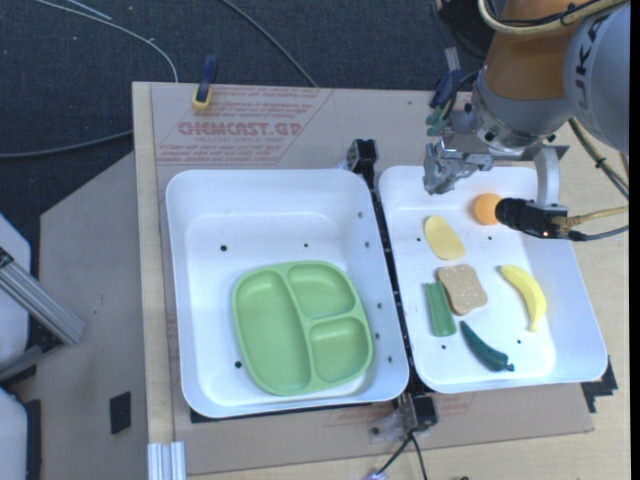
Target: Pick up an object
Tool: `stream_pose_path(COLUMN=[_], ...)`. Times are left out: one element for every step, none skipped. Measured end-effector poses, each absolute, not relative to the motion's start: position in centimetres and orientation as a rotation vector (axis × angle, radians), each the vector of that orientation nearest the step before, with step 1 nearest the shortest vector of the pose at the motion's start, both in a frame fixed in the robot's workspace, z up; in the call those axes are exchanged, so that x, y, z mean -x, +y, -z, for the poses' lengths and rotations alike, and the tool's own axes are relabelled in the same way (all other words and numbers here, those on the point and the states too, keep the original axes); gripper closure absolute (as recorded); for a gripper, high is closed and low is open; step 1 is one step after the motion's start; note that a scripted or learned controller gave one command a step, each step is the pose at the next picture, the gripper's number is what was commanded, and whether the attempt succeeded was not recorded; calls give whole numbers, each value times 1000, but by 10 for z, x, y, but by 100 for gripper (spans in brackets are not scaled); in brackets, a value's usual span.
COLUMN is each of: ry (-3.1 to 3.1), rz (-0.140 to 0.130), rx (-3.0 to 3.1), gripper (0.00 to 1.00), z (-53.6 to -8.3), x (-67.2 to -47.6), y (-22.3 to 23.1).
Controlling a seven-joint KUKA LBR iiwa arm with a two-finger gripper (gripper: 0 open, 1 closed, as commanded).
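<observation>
Six toy foods lie in the right bin, the one on the view's right side, and any of them can be the object to pick. The yellow oval piece is flat and smooth, a little pointed at its far end, and it lies in the far left part of this bin. The orange ball is small and round and sits in the far middle of the bin. The banana is bright yellow and curved and lies toward the bin's right side. The bread slice is tan with a rough surface and rests in the middle of the bin. The green stick is straight and lies touching the left side of the bread slice. The dark green vegetable is long, lies at a slant, and is in the near part of the bin.

The gripper hangs over the far left corner of the right bin. The yellow oval piece is the closest object to it, just on its near side, apart from it. The orange ball is near it toward the bin's right. The other four are well apart from it, all on the near side.

The arm comes in over the far right edge of the right bin, with its orange band high above the bin, and the wrist points down and a little to the left. Whether the gripper is open or closed, I cannot tell.
</observation>
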State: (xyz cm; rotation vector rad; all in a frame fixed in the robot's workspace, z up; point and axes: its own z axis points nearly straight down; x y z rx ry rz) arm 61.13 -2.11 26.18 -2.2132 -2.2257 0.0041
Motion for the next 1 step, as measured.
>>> stream_pose_path(ry=[-2226], rz=[-5], rx=[2210], gripper=[100], z=[-246], x=[-621], y=[42])
